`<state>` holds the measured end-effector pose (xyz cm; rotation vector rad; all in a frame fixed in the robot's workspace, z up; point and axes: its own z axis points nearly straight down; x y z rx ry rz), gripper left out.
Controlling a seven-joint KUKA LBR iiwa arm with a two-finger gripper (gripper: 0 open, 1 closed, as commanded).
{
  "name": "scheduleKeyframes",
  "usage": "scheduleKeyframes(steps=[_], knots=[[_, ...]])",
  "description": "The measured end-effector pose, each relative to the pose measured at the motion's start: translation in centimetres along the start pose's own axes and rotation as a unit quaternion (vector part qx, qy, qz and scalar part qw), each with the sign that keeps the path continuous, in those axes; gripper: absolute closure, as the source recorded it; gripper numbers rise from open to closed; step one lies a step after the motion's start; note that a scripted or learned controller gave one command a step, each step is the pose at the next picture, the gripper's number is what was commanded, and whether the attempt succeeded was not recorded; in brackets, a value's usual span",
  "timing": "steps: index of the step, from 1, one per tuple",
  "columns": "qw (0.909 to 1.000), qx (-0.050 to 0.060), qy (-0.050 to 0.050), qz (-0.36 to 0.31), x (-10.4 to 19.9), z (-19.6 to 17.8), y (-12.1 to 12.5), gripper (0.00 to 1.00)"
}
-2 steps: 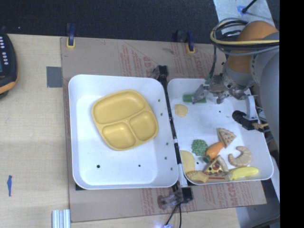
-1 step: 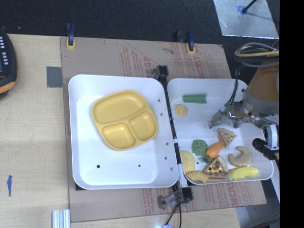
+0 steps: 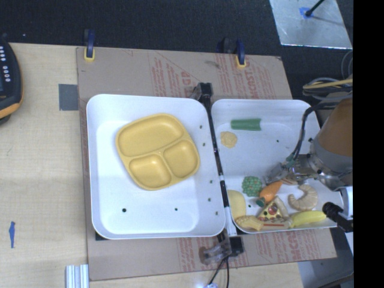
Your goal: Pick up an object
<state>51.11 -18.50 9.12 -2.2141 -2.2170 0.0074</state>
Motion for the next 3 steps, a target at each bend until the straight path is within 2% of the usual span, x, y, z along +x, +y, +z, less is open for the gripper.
scheduleKeyframes(steps=[1, 2, 3], knots=[[0.9999, -0.009, -0.004, -0.001, -0.3, -1.6, 0.7, 1.00], [1.0000, -0.007, -0.002, -0.005, 6.2, -4.0, 5.2, 1.00], [1.0000, -0.006, 0.000, -0.005, 13.4, -10.5, 5.8, 1.00]])
